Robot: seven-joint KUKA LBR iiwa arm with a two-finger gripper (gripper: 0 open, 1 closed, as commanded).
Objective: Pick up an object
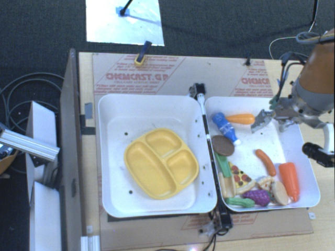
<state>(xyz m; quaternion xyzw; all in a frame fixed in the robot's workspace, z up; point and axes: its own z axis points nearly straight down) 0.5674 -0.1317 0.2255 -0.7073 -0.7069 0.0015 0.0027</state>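
— 2 bins sat side by side, and the gripper (273, 118) hung over the upper part of the right bin (305, 140). Which toy lay nearest?

— I'd have said the orange carrot-like piece (240, 119). It lay just to the left of the fingers in the camera view, near the bin's upper edge, its long axis running left to right, almost in line with the gripper.

— Was anything held?

— Nothing sat between the fingers. They stood apart, 1 pale finger (261, 120) reaching toward that carrot piece, its tip close to the piece's right end, though I could not tell whether it touched.

— And the rest?

— A blue bottle (224, 126) lay beside the carrot piece's left end, slanting down toward a brown disc (223, 146). Lower down were a sausage (265, 161), a bigger orange carrot (289, 180), a pizza slice (239, 176) and purple grapes (258, 196). The left bin (115, 192) held a yellow divided plate (160, 162), well apart from the arm.

— So what did the move turn on?

— On a short shift leftward, in my judgement. With the piece lying lengthwise toward the gripper, the fingers would have needed to straddle its narrow width, not its length, or they might merely have pushed it toward the bottle.
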